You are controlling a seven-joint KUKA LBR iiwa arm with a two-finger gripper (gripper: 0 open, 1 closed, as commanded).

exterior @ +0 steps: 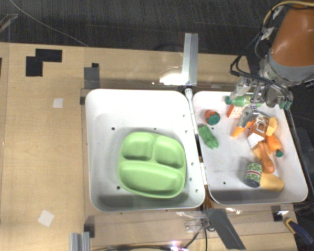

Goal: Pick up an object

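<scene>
Toys (259, 140) piled in the right bin (225, 187) on the tabletop.
Pincer (249, 114) hangs over the pile's far end; its grip cannot be told. A green tray (152, 163) lies in the left bin (102, 140).

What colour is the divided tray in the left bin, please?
Light green; the divided tray shows clearly in the camera view.

The grey arm (295, 35) reaches in from the far right, its orange band uppermost above the wrist. The wrist points downward, and the pincer (254, 106) hangs low at the far right of the scene.
</scene>
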